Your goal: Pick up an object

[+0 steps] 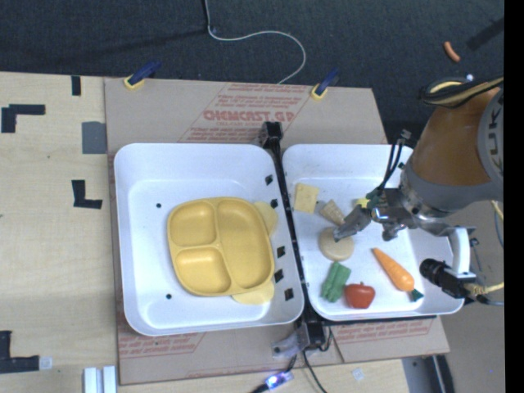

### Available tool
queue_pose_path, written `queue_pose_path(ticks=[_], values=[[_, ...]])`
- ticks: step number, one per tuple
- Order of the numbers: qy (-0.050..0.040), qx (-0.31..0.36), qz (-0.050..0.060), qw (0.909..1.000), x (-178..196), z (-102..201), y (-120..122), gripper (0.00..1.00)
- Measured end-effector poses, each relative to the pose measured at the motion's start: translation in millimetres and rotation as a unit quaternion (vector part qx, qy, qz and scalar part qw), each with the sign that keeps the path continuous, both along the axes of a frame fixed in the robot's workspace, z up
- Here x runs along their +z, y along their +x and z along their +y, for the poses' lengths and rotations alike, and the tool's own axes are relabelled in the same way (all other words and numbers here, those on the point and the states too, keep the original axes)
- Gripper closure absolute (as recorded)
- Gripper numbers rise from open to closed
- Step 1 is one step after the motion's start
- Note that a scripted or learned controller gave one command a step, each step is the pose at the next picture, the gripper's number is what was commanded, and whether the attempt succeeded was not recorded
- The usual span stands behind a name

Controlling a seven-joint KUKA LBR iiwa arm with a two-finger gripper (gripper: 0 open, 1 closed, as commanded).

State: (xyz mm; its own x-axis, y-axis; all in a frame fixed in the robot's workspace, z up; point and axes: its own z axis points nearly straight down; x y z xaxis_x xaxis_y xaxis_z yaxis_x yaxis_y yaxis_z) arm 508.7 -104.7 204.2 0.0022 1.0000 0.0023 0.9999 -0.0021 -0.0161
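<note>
You're looking down on a pale wood surface (pixel 49 244) with black angular marks on its left part. A brown cardboard sheet (pixel 246 113) with red lettering lies flat on it, pinned at the far edge by two blue-and-yellow clamps (pixel 141 74). On the cardboard sit two shallow white bins side by side, touching along their inner walls: the left bin (pixel 135 219) and the right bin (pixel 344 158). A white cable (pixel 254 35) loops across the dark floor beyond the surface's far edge.
</note>
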Motion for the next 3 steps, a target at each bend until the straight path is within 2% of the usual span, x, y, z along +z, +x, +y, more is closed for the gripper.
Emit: queue_pose_path(ticks=[1, 2, 3], values=[[-0.0008, 0.002, -0.007, 1.0, 7, 0, 3, 0.0], [-0.0007, 0.002, -0.005, 1.0, -37, -1, 1, 0.0], [-0.0006, 0.001, -0.004, 1.0, -99, -7, 0, 0.0]])
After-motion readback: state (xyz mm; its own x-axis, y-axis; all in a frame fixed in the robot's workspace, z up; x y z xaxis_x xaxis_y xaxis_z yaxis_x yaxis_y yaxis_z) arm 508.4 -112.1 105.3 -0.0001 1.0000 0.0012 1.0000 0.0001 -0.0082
